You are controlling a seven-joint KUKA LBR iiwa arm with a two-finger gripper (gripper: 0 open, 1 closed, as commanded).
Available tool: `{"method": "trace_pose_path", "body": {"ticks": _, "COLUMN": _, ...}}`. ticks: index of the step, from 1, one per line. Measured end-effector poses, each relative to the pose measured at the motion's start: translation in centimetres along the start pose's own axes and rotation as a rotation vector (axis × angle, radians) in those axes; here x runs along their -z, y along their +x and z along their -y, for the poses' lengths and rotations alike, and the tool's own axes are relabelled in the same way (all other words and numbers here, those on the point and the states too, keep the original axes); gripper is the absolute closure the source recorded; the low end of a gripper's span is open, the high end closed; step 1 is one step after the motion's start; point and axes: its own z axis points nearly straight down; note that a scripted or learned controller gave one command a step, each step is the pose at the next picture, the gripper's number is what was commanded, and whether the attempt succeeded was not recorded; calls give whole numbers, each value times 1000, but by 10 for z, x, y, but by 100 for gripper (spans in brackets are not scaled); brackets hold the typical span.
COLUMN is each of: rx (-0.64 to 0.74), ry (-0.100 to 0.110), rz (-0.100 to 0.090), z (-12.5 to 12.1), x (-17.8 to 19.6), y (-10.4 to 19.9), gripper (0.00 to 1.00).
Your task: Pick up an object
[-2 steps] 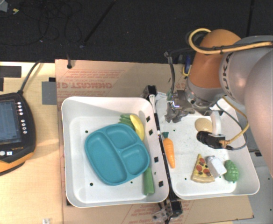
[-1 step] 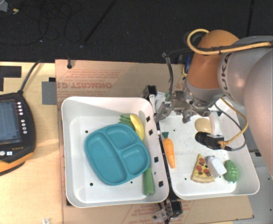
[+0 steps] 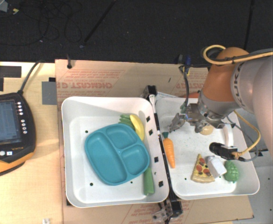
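Pizza slice [image 3: 201,169] lies in the near part of the right bin [image 3: 192,141], with broccoli [image 3: 231,171] close beside it. Carrot [image 3: 168,152] lies farther back, along the bin's left wall. Claw [image 3: 185,118] sits over the far half; whether it is open or closed cannot be told.

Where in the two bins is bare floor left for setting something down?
Right bin: bare floor between carrot and pizza slice, and the corner below the carrot. Left bin: a strip along its left wall beside the teal divided plate. Crowded: around pizza slice and broccoli.
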Motion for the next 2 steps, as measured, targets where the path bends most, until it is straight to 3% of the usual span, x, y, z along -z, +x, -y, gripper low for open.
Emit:
{"method": "trace_pose_path", "body": {"ticks": 1, "rx": 4, "ry": -3, "rz": -2, "z": 29, "x": -57, "y": 1, "gripper": 0}}
{"method": "trace_pose_path", "body": {"ticks": 2, "rx": 4, "ry": 0, "rz": -4, "z": 94, "x": -55, "y": 0, "gripper": 0}}
